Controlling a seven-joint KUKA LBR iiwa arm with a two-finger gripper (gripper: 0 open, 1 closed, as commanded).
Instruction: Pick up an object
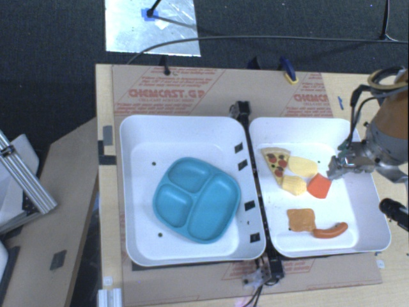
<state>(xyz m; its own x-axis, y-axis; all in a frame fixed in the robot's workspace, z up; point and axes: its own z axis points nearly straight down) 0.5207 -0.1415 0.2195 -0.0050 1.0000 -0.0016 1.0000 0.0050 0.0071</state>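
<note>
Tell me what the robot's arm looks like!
The arm is grey and rounded, with an orange band above the wrist. Black cables loop around its top. Its gripper is a small block of dark grey metal.

I count two white bins (128, 190), one blue divided plate (196, 199), and five toy foods: pizza slice (277, 160), cheese (294, 184), red block (319, 186), toast (300, 219), sausage (330, 230).

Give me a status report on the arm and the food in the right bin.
Gripper low in right white bin, beside red block. Nothing seen held. Pizza slice and yellow pieces crowd the block's left.
</note>
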